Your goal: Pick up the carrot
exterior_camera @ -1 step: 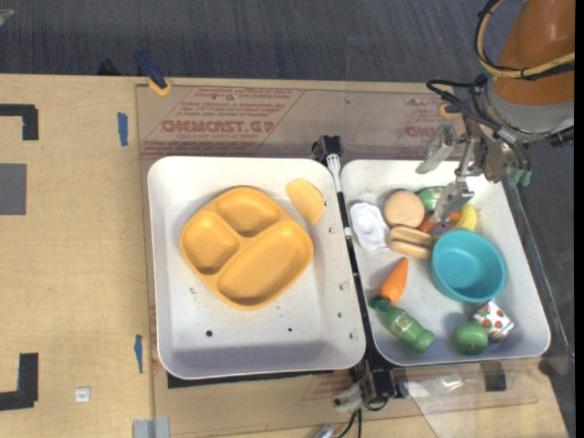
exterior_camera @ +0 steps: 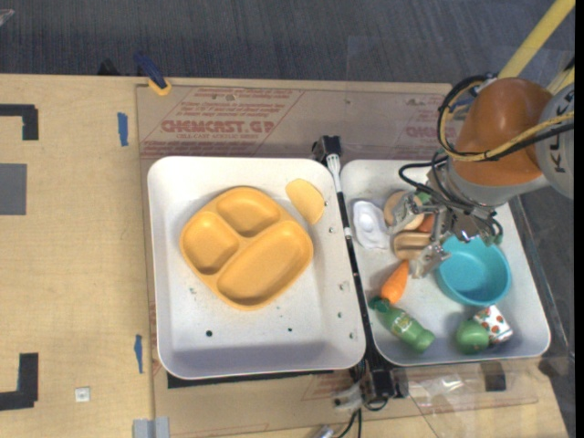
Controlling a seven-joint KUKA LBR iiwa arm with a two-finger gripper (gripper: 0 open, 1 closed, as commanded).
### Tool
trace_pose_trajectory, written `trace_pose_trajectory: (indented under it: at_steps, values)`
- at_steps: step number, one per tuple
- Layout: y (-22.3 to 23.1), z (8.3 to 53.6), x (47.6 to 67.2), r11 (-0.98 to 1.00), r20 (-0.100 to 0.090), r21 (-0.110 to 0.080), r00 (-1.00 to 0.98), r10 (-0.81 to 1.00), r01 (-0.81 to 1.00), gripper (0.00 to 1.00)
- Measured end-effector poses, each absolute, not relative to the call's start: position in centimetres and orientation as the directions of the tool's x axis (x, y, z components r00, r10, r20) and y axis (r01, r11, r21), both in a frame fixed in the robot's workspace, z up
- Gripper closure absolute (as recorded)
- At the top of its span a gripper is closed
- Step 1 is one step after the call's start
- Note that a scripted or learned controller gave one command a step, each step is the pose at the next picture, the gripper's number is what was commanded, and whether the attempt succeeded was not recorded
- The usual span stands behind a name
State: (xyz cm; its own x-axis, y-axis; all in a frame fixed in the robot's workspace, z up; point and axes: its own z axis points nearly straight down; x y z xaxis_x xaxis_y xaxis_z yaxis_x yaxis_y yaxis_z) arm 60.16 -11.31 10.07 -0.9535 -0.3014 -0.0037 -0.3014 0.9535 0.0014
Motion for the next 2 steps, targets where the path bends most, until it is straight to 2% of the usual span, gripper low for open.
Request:
trace_pose_trajectory:
  at_steps: [1,2]
  values:
    - [-12.0,9.1,51.2,0.997,-0.014,-0.001,-0.997,-0.078,-0.078,0.00]
    - [-9.7,9.1,49.2,0.988,-0.019,-0.002,-0.988,0.152,0.152,0.00]
